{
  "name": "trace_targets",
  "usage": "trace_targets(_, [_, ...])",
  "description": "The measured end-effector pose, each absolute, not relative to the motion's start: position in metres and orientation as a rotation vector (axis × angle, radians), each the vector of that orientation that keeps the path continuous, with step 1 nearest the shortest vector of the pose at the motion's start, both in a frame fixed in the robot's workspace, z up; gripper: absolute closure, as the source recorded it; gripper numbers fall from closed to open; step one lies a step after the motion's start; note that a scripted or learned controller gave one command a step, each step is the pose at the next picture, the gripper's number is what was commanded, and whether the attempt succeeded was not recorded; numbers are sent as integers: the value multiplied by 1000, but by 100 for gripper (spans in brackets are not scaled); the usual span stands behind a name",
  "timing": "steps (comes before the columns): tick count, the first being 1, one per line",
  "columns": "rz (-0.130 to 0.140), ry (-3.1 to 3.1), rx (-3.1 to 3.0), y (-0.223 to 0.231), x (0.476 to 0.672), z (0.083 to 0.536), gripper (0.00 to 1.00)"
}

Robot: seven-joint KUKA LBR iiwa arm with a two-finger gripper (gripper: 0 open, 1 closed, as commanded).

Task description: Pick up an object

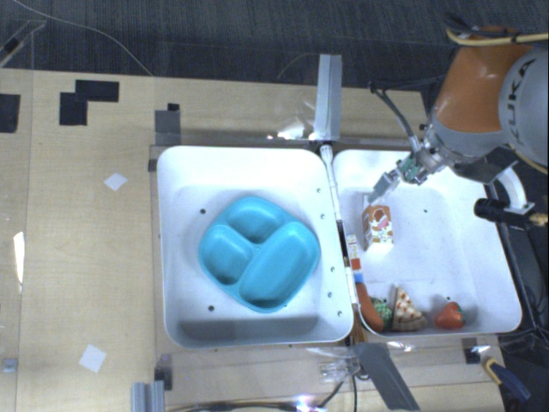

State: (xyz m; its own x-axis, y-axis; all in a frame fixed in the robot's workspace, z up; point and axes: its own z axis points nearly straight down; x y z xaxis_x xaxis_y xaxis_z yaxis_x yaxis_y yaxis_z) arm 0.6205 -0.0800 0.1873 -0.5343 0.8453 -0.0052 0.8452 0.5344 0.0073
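Gripper (380,187) hung in the right bin (480,256), just above a small carton (378,227) at the bin's centre-left. Whether it was spread or pressed together, cannot tell. Best approach: descend straight, straddle carton's narrow sides, avoid the bin divider.

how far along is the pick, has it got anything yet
Nothing looks picked up yet. The small carton lies on the floor of the right bin, and the tomato, pizza slice and carrot sit along its near edge. In hand: the pincer is poised just above the carton. Left: closing on an object and lifting it out.
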Motion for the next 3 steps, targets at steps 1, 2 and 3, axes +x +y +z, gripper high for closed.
trace_targets(1, [6,2676,1631,-104,631,97,0])
trace_targets(2, [12,2673,1623,-103,633,110,100])
trace_targets(3, [6,2584,1776,-38,665,187,100])
